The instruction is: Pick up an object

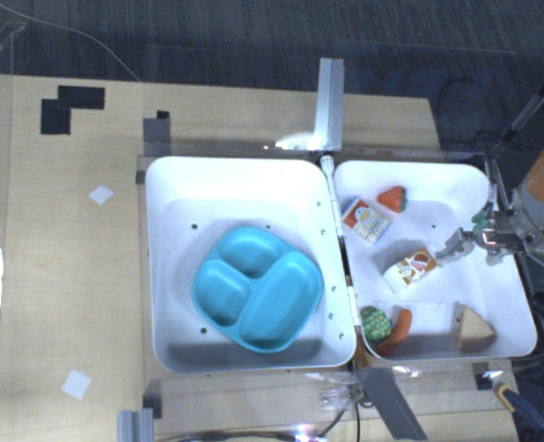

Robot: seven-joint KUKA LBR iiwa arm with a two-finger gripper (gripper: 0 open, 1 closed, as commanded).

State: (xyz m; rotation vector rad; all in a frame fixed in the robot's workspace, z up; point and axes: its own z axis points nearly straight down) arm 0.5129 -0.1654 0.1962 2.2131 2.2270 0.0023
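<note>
Pale wooden desk [60,274]: claw [465,243], grip state unclear, should descend squarely over small white printed carton [410,270] just left.

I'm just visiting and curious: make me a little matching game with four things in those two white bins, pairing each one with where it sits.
Things:
1. blue divided plate
2. strawberry
3. tan wedge
4. carrot

Places:
A. near right corner of the right bin
B. far part of the right bin, beside a small printed box
C. middle of the left bin
D. near left corner of the right bin, next to a green leafy piece

Pairs: 1-C, 2-B, 3-A, 4-D
</note>
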